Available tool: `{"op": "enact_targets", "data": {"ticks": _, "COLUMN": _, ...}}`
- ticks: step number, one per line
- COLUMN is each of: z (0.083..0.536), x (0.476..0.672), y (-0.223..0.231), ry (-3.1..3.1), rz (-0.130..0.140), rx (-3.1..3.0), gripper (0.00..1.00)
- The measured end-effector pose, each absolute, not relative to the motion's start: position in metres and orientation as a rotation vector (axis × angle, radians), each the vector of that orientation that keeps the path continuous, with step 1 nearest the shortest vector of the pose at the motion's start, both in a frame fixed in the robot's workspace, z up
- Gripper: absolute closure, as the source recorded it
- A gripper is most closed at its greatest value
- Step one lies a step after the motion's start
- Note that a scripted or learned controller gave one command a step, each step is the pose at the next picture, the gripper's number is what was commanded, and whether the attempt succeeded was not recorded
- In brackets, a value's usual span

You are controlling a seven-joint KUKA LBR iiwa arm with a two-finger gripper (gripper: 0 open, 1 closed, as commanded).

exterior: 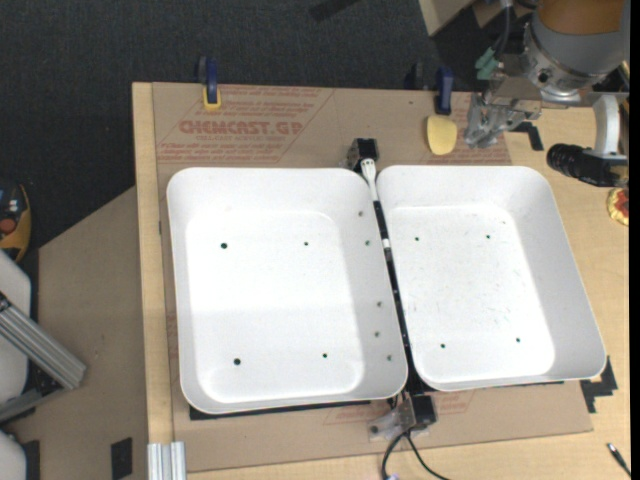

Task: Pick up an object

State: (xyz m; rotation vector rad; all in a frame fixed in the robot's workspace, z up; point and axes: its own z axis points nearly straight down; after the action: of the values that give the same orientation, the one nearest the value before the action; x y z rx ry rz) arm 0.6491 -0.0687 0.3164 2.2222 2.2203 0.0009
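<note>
Above the right bin (560,228), gripper (487,128) blurred – beside yellow object (441,135)

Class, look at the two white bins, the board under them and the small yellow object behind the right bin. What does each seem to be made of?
Left bin and right bin: probably moulded plastic, smooth, with rounded corners and a faint sheen. Board: looks like brown paper-faced sheet, matt with red print; the core is unclear. Yellow object: pale, matt and rounded, maybe foam or soft plastic; too small to tell.

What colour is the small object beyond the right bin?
Pale yellow object, seen in the camera view.
</note>
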Motion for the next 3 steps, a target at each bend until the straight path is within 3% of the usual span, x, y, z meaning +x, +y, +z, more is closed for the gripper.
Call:
{"op": "enact_targets", "data": {"ticks": 1, "z": 0.231, "x": 0.663, "y": -0.016, "ry": 2.232, "rz": -0.006, "rx": 2.221, "gripper": 1.00}}
{"op": "enact_targets", "data": {"ticks": 2, "z": 0.337, "x": 0.659, "y": 0.036, "ry": 2.223, "rz": 0.015, "rx": 2.209, "gripper": 1.00}}
{"op": "enact_targets", "data": {"ticks": 3, "z": 0.254, "x": 0.666, "y": 0.081, "ry": 2.229, "rz": -0.007, "rx": 2.221, "gripper": 1.00}}
